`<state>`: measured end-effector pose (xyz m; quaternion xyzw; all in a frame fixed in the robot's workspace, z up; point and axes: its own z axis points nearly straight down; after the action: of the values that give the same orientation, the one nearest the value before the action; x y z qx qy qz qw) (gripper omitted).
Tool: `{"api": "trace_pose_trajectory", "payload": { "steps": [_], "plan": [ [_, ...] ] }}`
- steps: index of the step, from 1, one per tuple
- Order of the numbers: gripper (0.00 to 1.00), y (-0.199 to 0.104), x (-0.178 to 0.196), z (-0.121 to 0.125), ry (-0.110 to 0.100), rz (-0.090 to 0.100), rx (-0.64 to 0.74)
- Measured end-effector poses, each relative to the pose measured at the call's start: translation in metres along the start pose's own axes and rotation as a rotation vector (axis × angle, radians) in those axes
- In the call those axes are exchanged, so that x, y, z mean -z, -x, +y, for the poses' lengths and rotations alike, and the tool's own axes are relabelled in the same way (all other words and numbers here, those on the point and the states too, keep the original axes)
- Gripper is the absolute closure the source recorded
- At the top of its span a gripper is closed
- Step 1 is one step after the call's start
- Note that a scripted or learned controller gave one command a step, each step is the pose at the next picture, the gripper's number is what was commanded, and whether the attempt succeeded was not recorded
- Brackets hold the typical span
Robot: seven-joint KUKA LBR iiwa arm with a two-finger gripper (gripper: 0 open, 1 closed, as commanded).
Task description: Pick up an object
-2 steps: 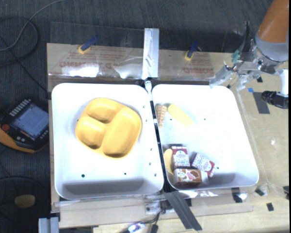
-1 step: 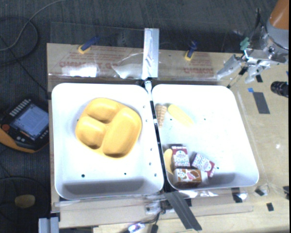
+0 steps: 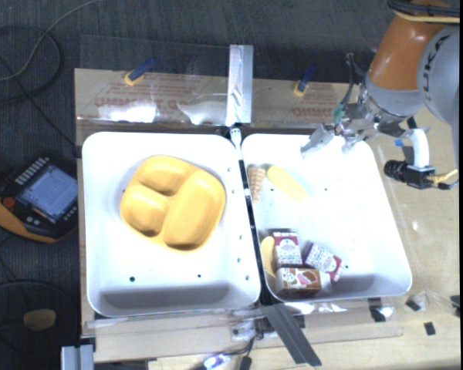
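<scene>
Yellow banana (image 3: 287, 182) — long axis diagonal

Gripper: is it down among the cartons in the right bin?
No. The gripper sits at the right bin's far edge, apart from the cartons at the near end.

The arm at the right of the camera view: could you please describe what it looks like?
The grey KUKA arm has smooth rounded segments, with a broad orange band above the wrist and dark lettering on the grey shell. Below the band sits a compact metallic two-finger gripper with thin dark cables and a small green spot beside it. A white and black fitting hangs nearby.
</scene>
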<state>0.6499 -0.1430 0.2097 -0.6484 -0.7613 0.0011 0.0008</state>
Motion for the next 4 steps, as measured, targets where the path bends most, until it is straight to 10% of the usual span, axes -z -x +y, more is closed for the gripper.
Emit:
{"api": "trace_pose_trajectory", "payload": {
  "steps": [1,2,3,4],
  "plan": [
    [0.00,-0.038,-0.114,-0.003,0.003,0.001,0.266],
    [1.00,-0.038,-0.106,-0.002,0.003,0.004,0.267],
    [0.00,-0.038,-0.106,-0.002,0.003,0.003,0.267],
    [1.00,-0.038,-0.098,-0.002,0.003,0.005,0.267]
  ]
}}
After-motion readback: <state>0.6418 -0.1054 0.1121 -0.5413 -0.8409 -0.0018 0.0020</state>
